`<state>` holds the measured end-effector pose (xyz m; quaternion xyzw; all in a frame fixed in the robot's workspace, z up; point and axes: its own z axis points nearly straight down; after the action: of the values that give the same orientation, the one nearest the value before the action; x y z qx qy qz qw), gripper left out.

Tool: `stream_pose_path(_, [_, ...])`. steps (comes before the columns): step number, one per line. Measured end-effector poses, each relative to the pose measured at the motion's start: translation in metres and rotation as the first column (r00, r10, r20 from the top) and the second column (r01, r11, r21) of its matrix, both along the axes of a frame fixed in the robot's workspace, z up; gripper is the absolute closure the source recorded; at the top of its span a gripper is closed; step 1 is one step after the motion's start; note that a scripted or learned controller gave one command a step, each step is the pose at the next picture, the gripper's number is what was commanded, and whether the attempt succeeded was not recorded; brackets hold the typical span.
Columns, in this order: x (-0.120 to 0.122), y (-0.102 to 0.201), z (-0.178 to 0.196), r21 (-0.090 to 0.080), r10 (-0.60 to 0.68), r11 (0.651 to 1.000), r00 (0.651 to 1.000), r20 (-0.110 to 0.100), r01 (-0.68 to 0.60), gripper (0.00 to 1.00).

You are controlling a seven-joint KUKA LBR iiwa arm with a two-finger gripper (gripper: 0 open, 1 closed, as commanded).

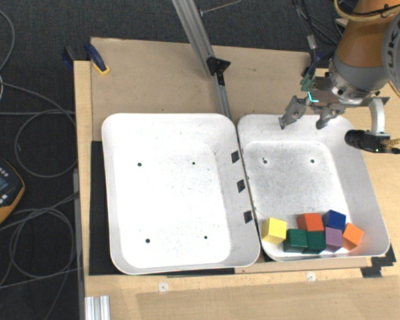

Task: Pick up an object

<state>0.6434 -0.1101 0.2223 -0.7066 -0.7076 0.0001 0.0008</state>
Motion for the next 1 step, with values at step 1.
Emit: stream_pose_path(1, [0.0090, 0.0046, -0.0540, 0.000, 0.001, 1.000, 1.000, -0.005, -0.001, 0.00])
